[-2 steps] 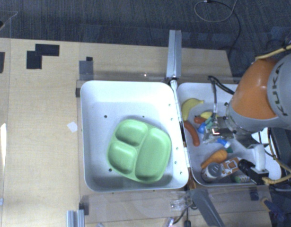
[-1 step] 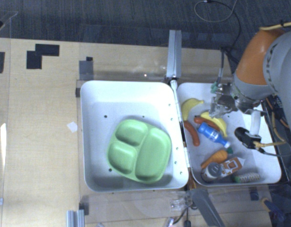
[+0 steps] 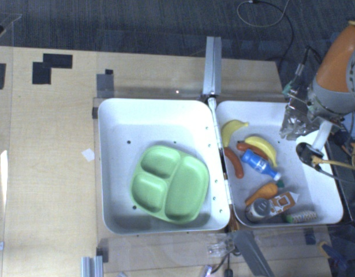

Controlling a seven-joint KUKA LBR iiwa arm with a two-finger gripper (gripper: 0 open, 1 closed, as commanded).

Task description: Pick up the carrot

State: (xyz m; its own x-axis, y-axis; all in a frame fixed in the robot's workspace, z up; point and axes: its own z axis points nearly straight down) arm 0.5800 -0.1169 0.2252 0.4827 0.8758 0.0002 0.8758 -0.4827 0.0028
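The carrot (image 3: pixel 262 193) lies in the right bin (image 3: pixel 334 209), toward its near side, slanted with its orange body running down-left from a small green top. Just above it sits a blue plastic bottle (image 3: pixel 259 163) with a pale cap end; whatever print its label carries is too small to read. Beside the bottle are a yellow banana (image 3: pixel 262 146), a second yellow piece (image 3: pixel 232 130) near the bin's far-left corner, and a reddish-brown sausage (image 3: pixel 234 161) along the left wall. Below the carrot rest a round grey tin (image 3: pixel 258 210), a small orange-and-white packet (image 3: pixel 283 201) whose lettering cannot be made out, and a green-tipped brush-like item (image 3: pixel 299 216). The left bin (image 3: pixel 116 154) holds a green divided tray (image 3: pixel 170 182).

The gripper (image 3: pixel 295 126) hangs over the right bin's far-right part, well apart from the carrot; whether it is apart or together cannot be told. Both bins sit on the wooden counter (image 3: pixel 44 154).
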